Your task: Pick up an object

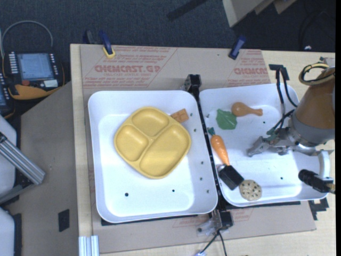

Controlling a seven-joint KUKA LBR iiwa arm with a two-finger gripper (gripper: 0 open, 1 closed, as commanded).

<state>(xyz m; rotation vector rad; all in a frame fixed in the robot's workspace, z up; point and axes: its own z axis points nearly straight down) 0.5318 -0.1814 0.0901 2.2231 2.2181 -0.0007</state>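
A: Where's the gripper [254,149]?
B: Low in the right white bin [277,188], fingers spread, holding nothing.
A: Nearest object?
B: The orange plastic carrot [219,149], just left of it.

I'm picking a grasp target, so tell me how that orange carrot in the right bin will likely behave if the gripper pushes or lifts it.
The carrot looks like a smooth, tapered plastic toy, so it is probably light and stiff. Its rounded body may roll or pivot sideways when pushed. It lies close to the bin wall and near the black block, so fingers may struggle to straddle it cleanly.
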